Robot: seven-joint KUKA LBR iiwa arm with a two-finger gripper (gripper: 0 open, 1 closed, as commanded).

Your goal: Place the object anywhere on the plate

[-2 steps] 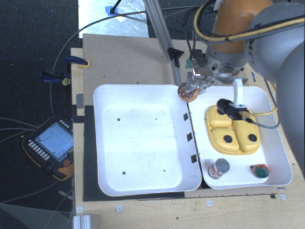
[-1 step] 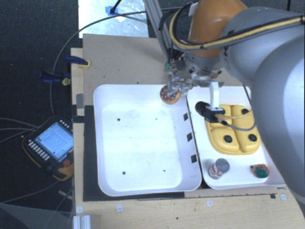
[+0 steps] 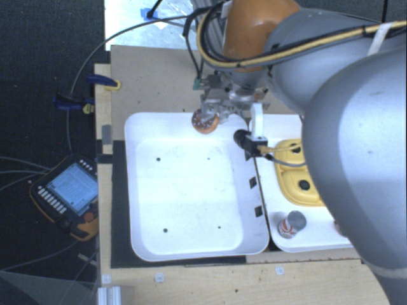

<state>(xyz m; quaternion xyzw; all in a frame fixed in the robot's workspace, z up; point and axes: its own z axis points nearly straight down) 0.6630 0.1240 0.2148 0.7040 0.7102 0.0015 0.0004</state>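
The gripper (image 3: 213, 110) hangs over the far rim of the left bin (image 3: 184, 234). A small round brown object (image 3: 205, 122) sits directly beneath its fingertips, apparently clamped between them, lifted for transfer. The yellow plate (image 3: 299, 186) lies in the right bin (image 3: 311, 240), well to the fingers' right, beside a small cup (image 3: 291, 223).

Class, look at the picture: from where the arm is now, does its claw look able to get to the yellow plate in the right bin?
Probably yes. The claw hangs at the left bin's far rim, and the yellow plate lies close by in the right bin with nothing standing between them. The arm's own bulk hides part of the plate.
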